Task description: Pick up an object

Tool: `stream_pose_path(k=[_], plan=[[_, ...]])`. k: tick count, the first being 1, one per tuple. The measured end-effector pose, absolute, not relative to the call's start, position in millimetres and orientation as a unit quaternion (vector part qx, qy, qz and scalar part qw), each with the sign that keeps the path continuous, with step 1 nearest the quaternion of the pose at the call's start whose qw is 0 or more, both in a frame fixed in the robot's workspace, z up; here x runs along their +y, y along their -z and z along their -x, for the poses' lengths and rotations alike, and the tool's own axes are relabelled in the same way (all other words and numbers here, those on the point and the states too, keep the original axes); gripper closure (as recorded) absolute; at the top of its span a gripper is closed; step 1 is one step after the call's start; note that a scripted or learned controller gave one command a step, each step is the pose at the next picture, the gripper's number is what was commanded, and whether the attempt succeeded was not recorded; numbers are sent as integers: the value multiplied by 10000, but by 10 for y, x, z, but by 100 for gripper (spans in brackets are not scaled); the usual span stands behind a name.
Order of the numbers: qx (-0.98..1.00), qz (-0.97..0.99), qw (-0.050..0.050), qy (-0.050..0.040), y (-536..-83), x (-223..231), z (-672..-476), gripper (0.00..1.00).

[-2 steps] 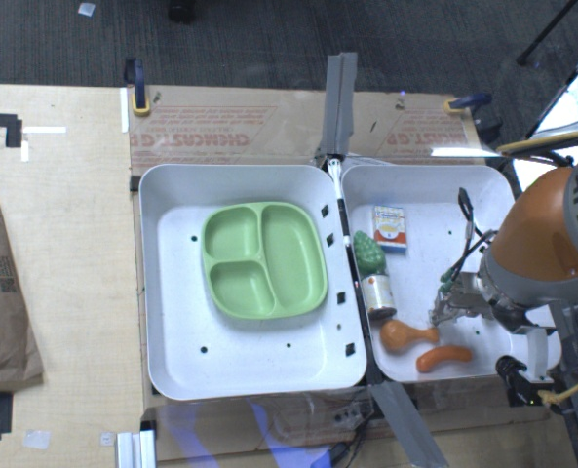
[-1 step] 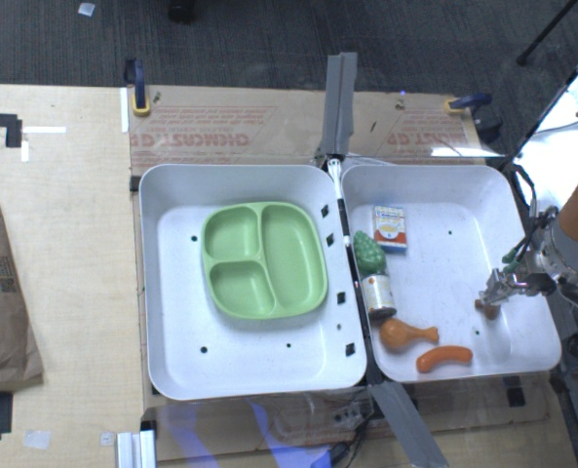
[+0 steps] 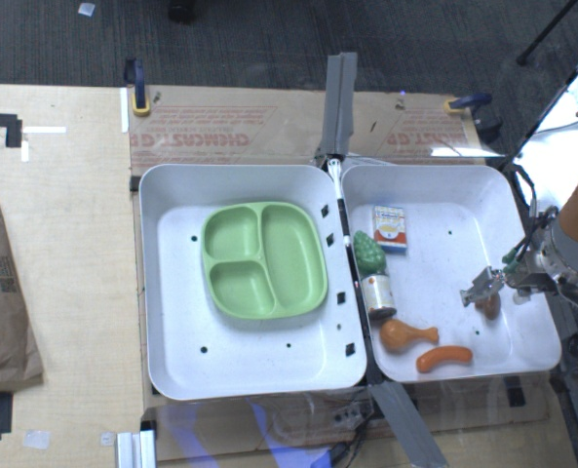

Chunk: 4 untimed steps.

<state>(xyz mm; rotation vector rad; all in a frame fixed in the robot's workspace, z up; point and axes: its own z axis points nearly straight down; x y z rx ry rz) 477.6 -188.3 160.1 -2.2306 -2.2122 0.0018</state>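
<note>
Objects for the pick sit in the right bin (image 3: 435, 188); none is in the gripper (image 3: 487, 298), which hangs low over the right half of that bin, arm (image 3: 571, 252) coming in from the right edge. Cannot tell if the claw is open or closed; a small brownish bit shows at its tip, too small to identify, and nothing is clearly gripped. Nearest item is an orange sausage-shaped toy (image 3: 443, 358), below-left of the gripper by the bin's front wall, apart from it. Just left of that lies a toy chicken drumstick (image 3: 405, 335), orange-brown, close to the sausage. Above the drumstick, a small can (image 3: 377, 294) lying on its side, and a green bumpy toy (image 3: 368, 253) touching or just beside the can's upper end, both along the bin's left wall. A small blue-and-white box (image 3: 391, 228) lies near the green toy, up and to the right. The left bin (image 3: 172, 359) holds a green divided plate (image 3: 265, 259), three compartments, roughly centred. A brown paper bag (image 3: 1, 291) lies on the bench at far left.
</note>
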Motion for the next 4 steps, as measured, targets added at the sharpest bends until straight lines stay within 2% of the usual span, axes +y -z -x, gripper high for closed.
stream_pose_path(k=[1, 2, 3, 4], plan=[[-6946, 7193, 28, 25, -917, -2115, -5050, 0], [-6928, 7211, 10, 5, -1004, -2145, -5040, 100], [-7108, 7034, 1, -7, -955, -1953, -5467, 100], [-7375, 6753, -4, -4, -1381, -1687, -5605, 100]])
